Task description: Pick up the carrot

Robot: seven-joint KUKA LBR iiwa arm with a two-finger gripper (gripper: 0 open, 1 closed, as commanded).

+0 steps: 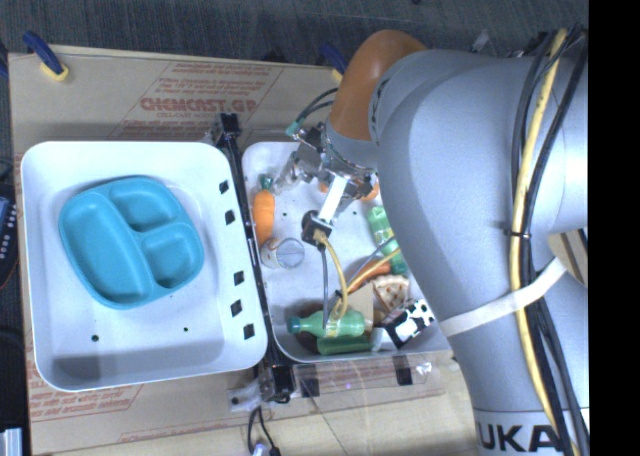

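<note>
One carrot (pixel 264 214) lies by the right bin's (pixel 252 159) left wall, beside a clear cup (pixel 289 253); jaws hover just right, state unclear.

bins: 2 (pixel 40 244) | blue tray: 1 (pixel 130 239) | carrot: 1 (pixel 264 214) | green bottle: 1 (pixel 330 324)

Bulky grey arm (pixel 470 174), orange wrist band (pixel 362 84), yellow-black cables (pixel 527 144).

Even overhead light is seen, fairly bright. Mild glare is noted on the white left bin (pixel 40 244) and the grey arm (pixel 470 194). Soft shadows are cast under the arm. Small items are rendered soft, slightly blurred.
</note>
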